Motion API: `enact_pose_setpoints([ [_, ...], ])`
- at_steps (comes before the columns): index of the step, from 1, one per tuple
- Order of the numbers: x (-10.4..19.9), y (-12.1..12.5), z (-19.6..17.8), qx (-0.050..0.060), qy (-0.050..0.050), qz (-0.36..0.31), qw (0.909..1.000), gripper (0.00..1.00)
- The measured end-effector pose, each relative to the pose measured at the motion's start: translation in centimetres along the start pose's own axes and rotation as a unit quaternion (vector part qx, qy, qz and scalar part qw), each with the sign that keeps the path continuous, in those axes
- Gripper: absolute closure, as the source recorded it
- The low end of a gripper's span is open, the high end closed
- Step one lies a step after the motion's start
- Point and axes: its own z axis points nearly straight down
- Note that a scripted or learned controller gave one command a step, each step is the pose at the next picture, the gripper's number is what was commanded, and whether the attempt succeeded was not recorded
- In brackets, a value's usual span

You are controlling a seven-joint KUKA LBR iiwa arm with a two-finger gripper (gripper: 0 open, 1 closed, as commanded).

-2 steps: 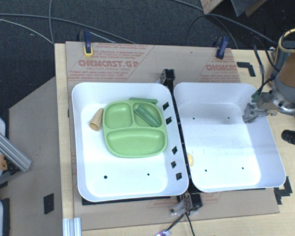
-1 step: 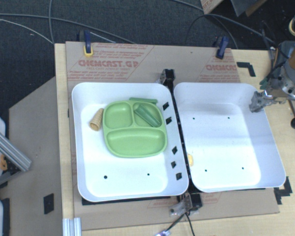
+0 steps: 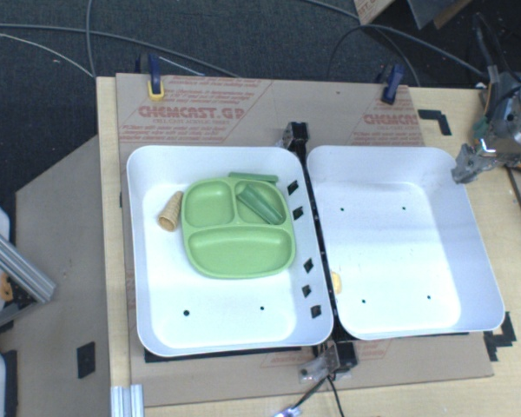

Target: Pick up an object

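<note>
The gripper [image 3: 469, 165] is positioned at the upper right, over the far right rim of the right bin [image 3: 399, 259]; jaw state cannot be determined. The left bin [image 3: 217, 320] contains 1 green divided plate [image 3: 239, 228]. A green object [image 3: 260, 202] lies in the plate's upper right compartment. A tan cone [image 3: 169, 211] lies just beside the plate's left edge.
</note>
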Motion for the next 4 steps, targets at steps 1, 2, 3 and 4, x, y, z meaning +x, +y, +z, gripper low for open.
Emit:
enact_pose_setpoints([
  [1, 4.8, 0.7, -0.6, 0.002, 0.002, -0.002, 1.0000, 1.00],
  [2, 9.6, 0.8, 0.4, 0.004, 0.002, -0.001, 1.0000, 1.00],
  [3, 15.3, 0.3, -0.4, 0.004, 0.003, -0.002, 1.0000, 1.00],
  [4, 21.3, -0.6, -0.5, 0.004, 0.002, -0.002, 1.0000, 1.00],
])
